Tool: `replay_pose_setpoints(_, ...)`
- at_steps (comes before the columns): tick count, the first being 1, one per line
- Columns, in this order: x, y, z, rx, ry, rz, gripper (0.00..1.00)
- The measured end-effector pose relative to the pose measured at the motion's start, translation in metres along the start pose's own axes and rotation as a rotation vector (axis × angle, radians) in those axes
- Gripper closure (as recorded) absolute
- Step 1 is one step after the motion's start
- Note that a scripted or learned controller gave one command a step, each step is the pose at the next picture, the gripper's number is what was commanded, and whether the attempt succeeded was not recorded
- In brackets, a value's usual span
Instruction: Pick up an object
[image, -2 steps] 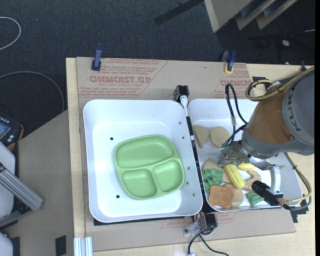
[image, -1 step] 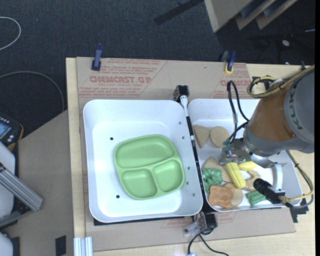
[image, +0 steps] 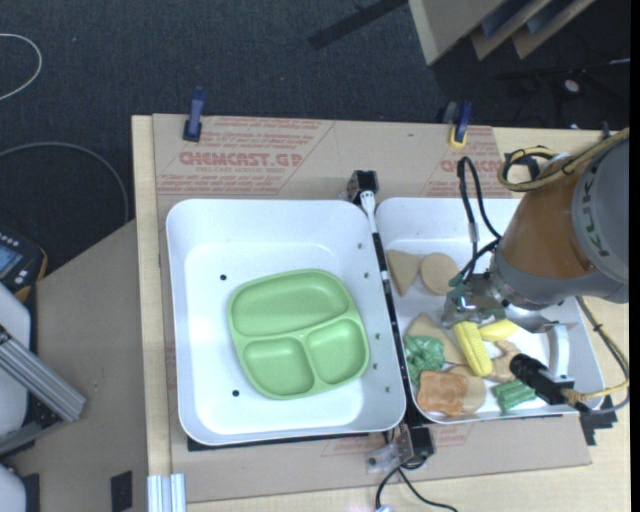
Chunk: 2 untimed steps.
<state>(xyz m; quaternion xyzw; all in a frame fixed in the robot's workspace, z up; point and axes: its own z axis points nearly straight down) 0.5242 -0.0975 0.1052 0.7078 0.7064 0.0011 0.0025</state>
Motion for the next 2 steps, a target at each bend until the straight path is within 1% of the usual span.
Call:
replay_pose_setpoints(1,0.082,0.015,-0.108,-0.003,0.002,-0.009,1.0)
replay_pose_setpoints(2,0.104,-0.013,-0.163,0.0,0.003,-0.005,1.0)
